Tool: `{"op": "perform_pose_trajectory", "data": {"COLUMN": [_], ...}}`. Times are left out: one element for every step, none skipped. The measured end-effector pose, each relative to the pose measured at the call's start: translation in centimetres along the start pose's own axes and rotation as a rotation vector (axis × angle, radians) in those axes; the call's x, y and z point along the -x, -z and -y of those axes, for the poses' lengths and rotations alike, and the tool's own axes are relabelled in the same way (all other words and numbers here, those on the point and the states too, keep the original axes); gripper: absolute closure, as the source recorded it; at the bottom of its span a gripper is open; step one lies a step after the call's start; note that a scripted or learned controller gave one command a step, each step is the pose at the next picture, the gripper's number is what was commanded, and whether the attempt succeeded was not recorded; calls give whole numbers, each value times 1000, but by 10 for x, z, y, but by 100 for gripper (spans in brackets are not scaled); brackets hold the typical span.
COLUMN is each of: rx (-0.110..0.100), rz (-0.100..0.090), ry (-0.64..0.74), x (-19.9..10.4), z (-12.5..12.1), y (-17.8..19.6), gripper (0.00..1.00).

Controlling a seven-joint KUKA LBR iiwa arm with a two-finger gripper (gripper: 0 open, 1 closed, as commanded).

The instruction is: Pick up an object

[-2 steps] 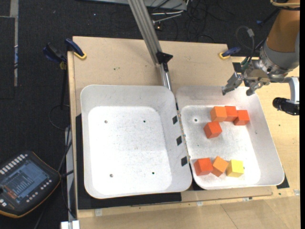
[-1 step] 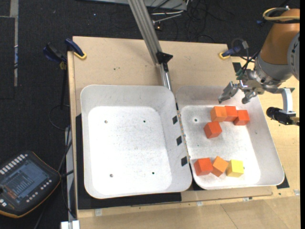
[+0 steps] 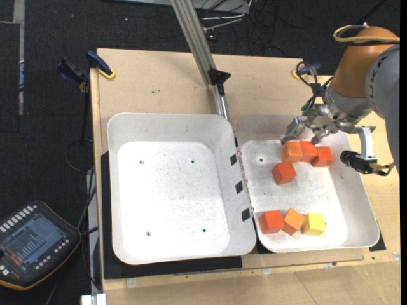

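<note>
The gripper (image 3: 310,131) is being held low over the right bin (image 3: 356,196), just above a pair of orange blocks (image 3: 300,150) touching near the far wall. An approach is being judged as underway. Its grip state cannot be told. A straight descent onto one block is being called for next

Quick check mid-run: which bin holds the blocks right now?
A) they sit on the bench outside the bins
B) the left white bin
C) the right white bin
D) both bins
C: the orange cube blocks and the small yellow cube block all lie in the right shallow white bin.
</note>
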State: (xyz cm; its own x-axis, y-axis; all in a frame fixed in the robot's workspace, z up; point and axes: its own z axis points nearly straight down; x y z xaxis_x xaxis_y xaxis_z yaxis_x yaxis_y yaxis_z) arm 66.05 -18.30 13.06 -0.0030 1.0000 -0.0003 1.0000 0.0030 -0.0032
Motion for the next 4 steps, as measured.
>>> {"op": "perform_pose_trajectory", "data": {"rx": [7,11,12,3], "rz": [2,2,3,-1], "ry": [0,-1,-1,3], "x": [0,-4,-4,-44], "z": [-1,5,4,25], "y": [14,65,119,124], "gripper": [100,100,100,100]}}
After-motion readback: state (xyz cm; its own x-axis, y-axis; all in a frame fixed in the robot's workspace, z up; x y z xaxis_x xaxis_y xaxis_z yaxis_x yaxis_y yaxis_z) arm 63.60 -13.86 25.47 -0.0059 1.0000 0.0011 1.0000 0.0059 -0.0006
